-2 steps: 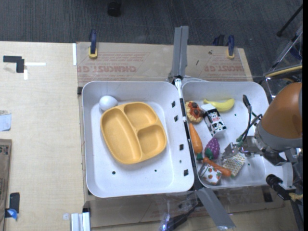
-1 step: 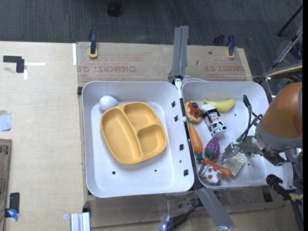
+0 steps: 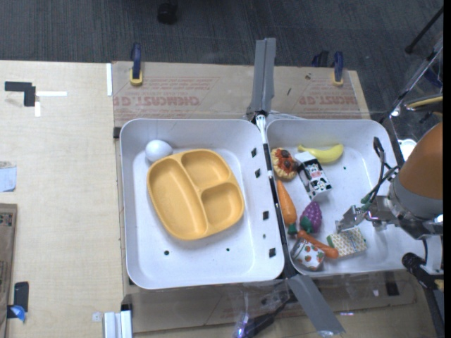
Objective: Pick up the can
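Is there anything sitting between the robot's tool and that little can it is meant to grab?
Nothing visible. The tool hovers in the right bin, with bare bin floor between it and the can. The grapes lie just below that line, the banana behind the can.

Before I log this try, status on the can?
Pincer low in right bin, nothing seen between its fingers. Can lies apart, beside banana. Grapes and carrots between them.

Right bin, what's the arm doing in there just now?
The gripper sits low in the right bin, beside a checkered block. The can, white with black markings, lies apart from it, below the banana. Nothing shows between the fingers. The left bin bears a yellow divided plate.
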